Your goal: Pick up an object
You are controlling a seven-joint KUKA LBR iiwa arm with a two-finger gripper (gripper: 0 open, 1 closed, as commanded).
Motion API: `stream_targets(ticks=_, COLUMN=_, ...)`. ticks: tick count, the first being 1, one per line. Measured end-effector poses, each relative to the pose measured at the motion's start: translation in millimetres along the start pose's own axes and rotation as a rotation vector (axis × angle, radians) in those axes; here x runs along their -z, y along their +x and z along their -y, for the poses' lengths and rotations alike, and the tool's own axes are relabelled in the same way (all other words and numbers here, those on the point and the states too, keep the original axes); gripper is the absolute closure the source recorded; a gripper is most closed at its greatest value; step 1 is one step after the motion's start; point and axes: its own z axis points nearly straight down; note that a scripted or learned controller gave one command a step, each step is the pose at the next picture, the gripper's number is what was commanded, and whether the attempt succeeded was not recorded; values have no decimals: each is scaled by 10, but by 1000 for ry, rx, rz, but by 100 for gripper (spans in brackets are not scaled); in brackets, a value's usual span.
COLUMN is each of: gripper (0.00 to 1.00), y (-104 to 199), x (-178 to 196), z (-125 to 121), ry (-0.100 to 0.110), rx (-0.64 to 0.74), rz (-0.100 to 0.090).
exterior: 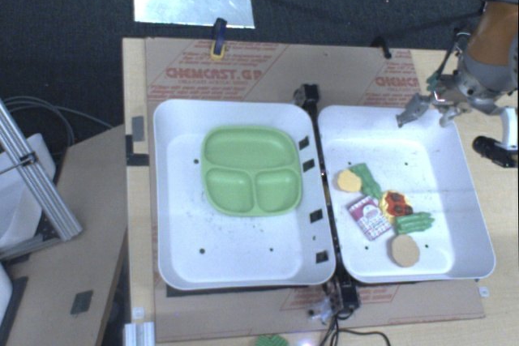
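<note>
Overhead, slanted look at the tabletop. Right bin (454, 150) holds a small cluster of toy food near its lower middle: yellow piece (348, 181), green strip (366, 179), red-and-white packet (370, 218), a red and yellow item (395, 203), green bean-like piece (413, 222), tan round disc (405, 251). Left bin (174, 198) carries a green divided plate (250, 171).

Handling, as judged: all look like light moulded or soft play pieces, nothing fragile. Tan disc sits slightly apart at the cluster's near end, so it seems the cleanest target; take it across its width. Packet lies flat and may be slippery, with little edge to catch. Green and yellow pieces touch, so a pinch there risks dragging a neighbour.

Jaws (423, 112) hover over the bin's far right corner, spread apart, nothing between them. Cluster lies well apart from them, toward the near left of that bin.
</note>
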Motion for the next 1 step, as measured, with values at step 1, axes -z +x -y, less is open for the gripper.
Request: stream_targets(ticks=1, gripper=0, y=332, x=-839, z=993, ry=15, rx=-4, rz=-5)
